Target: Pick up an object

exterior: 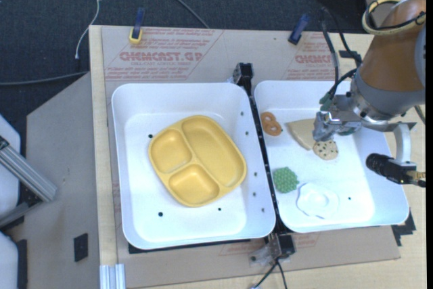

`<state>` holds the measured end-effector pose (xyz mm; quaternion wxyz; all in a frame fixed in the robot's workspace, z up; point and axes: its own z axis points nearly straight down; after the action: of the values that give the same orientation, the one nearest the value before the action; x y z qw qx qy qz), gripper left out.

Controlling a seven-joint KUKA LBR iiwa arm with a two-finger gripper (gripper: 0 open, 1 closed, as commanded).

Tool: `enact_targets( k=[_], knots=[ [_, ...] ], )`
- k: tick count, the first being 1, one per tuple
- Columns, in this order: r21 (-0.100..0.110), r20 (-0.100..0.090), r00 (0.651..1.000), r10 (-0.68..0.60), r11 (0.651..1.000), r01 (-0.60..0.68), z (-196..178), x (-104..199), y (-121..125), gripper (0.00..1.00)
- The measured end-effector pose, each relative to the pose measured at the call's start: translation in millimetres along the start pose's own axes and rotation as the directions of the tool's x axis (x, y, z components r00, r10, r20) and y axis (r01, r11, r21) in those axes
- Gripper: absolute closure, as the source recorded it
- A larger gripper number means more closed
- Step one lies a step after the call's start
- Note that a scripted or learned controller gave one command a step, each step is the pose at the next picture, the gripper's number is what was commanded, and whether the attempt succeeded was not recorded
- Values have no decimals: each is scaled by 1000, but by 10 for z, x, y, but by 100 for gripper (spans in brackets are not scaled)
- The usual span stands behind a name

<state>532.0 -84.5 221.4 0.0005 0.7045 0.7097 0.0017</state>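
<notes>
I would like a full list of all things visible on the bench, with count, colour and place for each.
left bin: 1, white, left half of bench
right bin: 1, white, right half of bench
divided plate: 1, yellow, in left bin
pretzel: 1, brown, right bin, upper left
wedge piece: 1, tan, right bin, beside pretzel
cookie: 1, tan with dark chips, right bin, below tool
green lump: 1, green, right bin, left side
white object: 1, white, right bin, bottom
clamps: 2, blue, bench top edge
tool: 1, grey, above cookie

lab: robot arm [396, 57], clamped bins [128, 118]
</notes>
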Motion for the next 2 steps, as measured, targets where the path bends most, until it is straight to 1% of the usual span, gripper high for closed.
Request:
enact_targets(
  k=[1,2],
  knots=[
    [6,-2,1000,1,1000,-1,80,554,30,100],
    [3,0,1000,6,1000,-6,127,1005,126,100]
  ],
)
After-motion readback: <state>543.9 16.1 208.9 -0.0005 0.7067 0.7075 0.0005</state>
